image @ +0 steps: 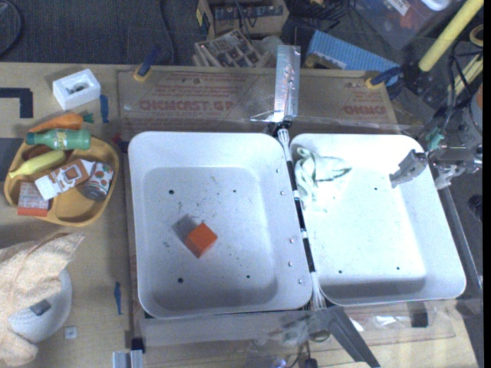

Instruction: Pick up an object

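An orange block (202, 238) lies in the left bin (153, 167), a little left of its middle, with a dark shadow beside it. A crumpled white and green cloth (312, 172) sits in the right bin (383, 244) at its far left corner, against the wall between the bins. My gripper (416, 170) hangs over the far right edge of the right bin, well away from both the cloth and the block. Nothing shows in its grasp.
A yellow bowl (77, 209) with toy food and bottles stands left of the bins. A white box (76, 88) is behind it, and a beige cloth (34, 271) in front. A clear upright strip (287, 79) rises behind the bins' shared wall.
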Robot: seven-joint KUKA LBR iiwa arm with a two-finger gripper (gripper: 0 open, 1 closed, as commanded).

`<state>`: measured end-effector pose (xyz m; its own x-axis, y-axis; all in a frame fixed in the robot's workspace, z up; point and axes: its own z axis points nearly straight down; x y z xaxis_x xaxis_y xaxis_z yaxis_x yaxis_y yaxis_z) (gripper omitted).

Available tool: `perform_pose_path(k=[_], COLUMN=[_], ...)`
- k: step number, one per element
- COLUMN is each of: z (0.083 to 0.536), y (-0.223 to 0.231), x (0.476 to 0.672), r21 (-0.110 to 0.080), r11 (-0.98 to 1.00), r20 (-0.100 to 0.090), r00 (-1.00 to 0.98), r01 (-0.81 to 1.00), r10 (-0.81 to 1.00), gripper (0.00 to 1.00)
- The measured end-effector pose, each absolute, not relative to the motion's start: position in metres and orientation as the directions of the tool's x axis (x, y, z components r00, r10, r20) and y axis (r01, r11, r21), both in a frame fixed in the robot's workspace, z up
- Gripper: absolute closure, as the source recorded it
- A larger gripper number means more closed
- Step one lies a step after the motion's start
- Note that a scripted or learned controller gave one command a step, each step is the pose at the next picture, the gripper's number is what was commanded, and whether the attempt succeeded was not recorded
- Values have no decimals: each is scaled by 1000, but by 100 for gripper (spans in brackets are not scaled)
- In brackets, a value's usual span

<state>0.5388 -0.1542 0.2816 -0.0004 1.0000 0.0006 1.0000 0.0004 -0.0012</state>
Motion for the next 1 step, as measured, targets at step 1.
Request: perform_pose_path(k=[1], z=[240], y=[-86], x=[612], r21=[3], r11=[-8], r20=[-1], r00=[8], r01=[1000], r10=[1000], gripper=[0])
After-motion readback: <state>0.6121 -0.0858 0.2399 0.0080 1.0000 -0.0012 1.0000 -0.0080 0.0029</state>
